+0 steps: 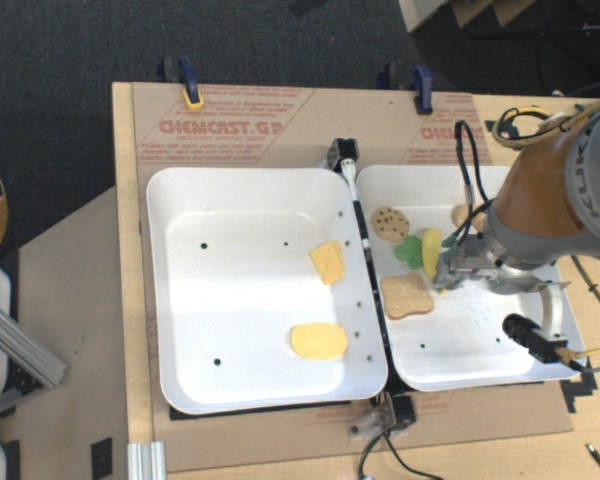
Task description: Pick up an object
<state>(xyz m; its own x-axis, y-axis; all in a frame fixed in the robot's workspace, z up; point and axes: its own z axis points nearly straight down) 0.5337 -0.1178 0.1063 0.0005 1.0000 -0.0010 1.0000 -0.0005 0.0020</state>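
From above the bench we see two shallow white bins side by side, and the grey arm (pixel 540 208) with its orange band reaching in from the right over the right bin (pixel 460 368). Its gripper (pixel 448 268) sits low among the objects at that bin's left half, just above a tan toast-shaped piece (pixel 407 297) and just beside a yellow piece (pixel 432 248) and a green one (pixel 410 252). The wrist covers the fingertips — we cannot tell whether they are apart or closed, nor whether anything sits between them. A round speckled cookie (pixel 389 223) lies near the bin's upper left corner, clear of the gripper. A pale tan object (pixel 463 215) peeks out beside the arm's cable, mostly hidden, so we cannot name it. The arm's bulk hides much of the right bin's far side.

In the left bin (pixel 180 268) lie two yellow items, well apart from the arm — an angular wedge (pixel 328 263) near the right wall and a flat oval (pixel 319 341) toward the lower right.
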